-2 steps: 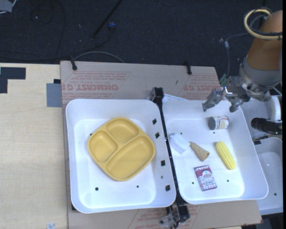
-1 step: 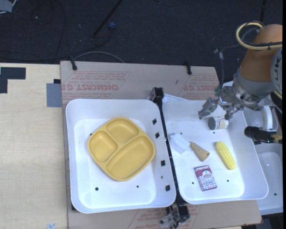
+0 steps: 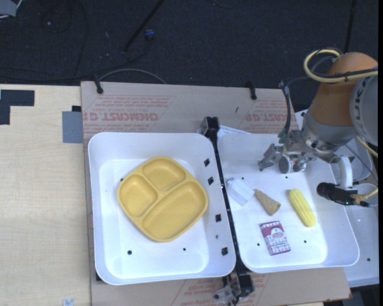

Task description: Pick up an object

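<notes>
A: Start at the left. What is on the counter [image 3: 32, 190]?

B: Pale wood, bare apart from some dark patches near its far left corner. Then a cardboard sheet [image 3: 147, 110] with red print, and on it the two white bins. The left bin [image 3: 108, 247] holds a yellow divided plate [image 3: 163, 197], lying flat near its middle.

A: And the right bin [image 3: 335, 250]?

B: That is where the candidates lie. A small clear packet [image 3: 239, 191] sits just beside the divider, a brown wedge-shaped piece [image 3: 267, 201] next to it, a small red and white packet [image 3: 275, 237] nearer the front edge, and a yellow corn cob [image 3: 302, 207] toward the right side, apart from the rest.

A: The tool?

B: The tool [image 3: 282, 160] hangs over the far part of the right bin, nothing between its fingers. Whether they stand wide or narrow I cannot tell from this angle.

A: So how would you do the pick well?

B: I judge the corn the best choice: it is thick, has room around it, and is close to the tool. Come straight down with the fingers across its short width, not along its length, since a rounded cob may roll away.

A: The room?

B: Dark floor behind the counter, with cables trailing across it.
</notes>
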Available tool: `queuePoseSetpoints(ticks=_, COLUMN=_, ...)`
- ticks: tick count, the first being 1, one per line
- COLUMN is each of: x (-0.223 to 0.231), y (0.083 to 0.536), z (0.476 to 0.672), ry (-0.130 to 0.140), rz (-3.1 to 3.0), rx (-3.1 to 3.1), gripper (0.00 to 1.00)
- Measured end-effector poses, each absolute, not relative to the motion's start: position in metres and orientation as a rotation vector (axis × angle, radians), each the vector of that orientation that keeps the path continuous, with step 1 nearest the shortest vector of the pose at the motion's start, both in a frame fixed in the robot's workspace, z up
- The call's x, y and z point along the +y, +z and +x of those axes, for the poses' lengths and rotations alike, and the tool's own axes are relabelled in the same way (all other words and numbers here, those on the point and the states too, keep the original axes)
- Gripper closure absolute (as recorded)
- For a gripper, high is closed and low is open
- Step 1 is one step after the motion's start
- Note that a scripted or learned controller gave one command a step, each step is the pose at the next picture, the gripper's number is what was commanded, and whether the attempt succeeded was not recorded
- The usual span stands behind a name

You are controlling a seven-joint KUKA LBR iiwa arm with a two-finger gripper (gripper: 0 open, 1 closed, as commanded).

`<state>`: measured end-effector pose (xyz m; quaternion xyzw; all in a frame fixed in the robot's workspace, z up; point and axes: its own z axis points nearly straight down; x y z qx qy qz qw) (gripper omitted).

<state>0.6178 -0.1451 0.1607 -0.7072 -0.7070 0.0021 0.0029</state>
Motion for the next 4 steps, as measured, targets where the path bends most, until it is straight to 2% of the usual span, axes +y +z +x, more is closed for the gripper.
queuePoseSetpoints(ticks=1, x=-0.149, y=0.117, z=0.616, ry=0.006, rz=-2.218, rx=-2.217, gripper=0.00)
queuePoseSetpoints(ticks=2, x=-0.149, y=0.129, z=0.617, ry=0.004, rz=-2.221, rx=-2.216, gripper=1.00)
queuePoseSetpoints(ticks=4, x=-0.143, y=0.230, z=0.622, ry=-0.003, rz=-2.221, rx=-2.225, gripper=1.00)
